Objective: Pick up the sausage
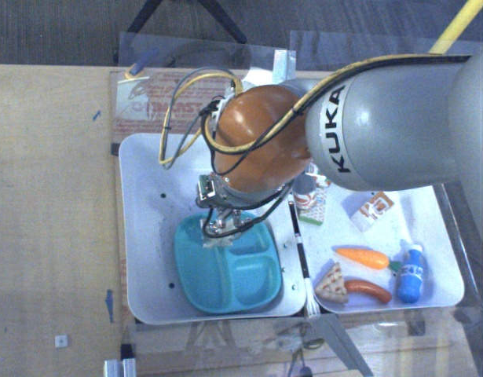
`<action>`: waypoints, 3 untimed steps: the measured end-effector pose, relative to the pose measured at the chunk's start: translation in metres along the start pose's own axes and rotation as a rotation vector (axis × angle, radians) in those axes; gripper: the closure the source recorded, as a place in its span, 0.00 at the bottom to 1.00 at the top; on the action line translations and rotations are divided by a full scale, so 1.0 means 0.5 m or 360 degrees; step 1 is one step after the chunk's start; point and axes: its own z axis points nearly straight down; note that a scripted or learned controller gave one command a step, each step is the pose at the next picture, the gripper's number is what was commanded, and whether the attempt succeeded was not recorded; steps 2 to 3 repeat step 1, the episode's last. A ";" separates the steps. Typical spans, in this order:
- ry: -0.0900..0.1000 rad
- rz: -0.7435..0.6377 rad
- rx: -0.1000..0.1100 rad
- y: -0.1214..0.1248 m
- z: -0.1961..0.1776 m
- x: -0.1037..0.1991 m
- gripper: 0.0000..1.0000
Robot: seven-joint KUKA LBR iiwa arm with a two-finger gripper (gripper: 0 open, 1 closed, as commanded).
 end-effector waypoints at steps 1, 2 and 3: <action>0.0003 0.0291 -0.0038 -0.031 -0.148 0.192 1.00; 0.0003 0.0291 -0.0038 -0.031 -0.148 0.192 1.00; 0.0003 0.0291 -0.0038 -0.031 -0.148 0.192 1.00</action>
